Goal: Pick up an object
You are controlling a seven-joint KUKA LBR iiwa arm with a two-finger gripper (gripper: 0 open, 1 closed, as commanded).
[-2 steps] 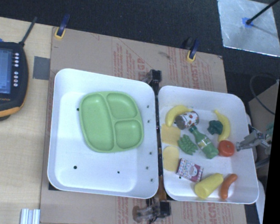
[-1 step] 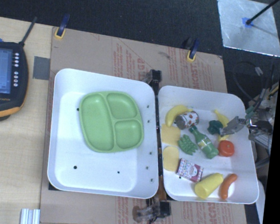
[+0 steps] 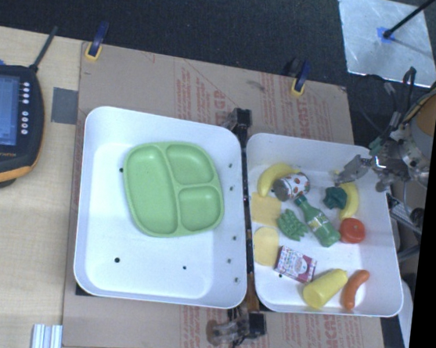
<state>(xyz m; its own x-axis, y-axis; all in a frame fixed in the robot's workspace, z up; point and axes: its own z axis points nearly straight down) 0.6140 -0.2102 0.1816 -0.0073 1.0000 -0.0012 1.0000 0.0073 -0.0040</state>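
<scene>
**Pincer hangs over the far right corner of the toy bin**

While the pincer (image 3: pixel 354 169) hovers above the far right part of the right bin (image 3: pixel 396 266), whether it is open or closed cannot be told at this size, and nothing shows between its parts. Just beside it, to the near left, sits a dark green toy (image 3: pixel 336 198), with a yellow banana (image 3: pixel 351 200) curving behind that toy. Nearer still lies a red tomato (image 3: pixel 353 230). Left of these a green bottle (image 3: pixel 316 218) lies on its side, and beyond it a second banana (image 3: pixel 273 178) rests by a small can (image 3: pixel 290 186). A bumpy green piece (image 3: pixel 292 225) sits near the bin's middle. Along the near edge lie a red-and-white packet (image 3: pixel 296 264), a yellow toy (image 3: pixel 323 288) and an orange sausage (image 3: pixel 354 289), the last two touching.

In the left bin (image 3: pixel 97 257) rests a green divided plate (image 3: pixel 174 188), tilted in its orientation.

On the bench's far left lies a control pendant (image 3: pixel 3 127).
</scene>
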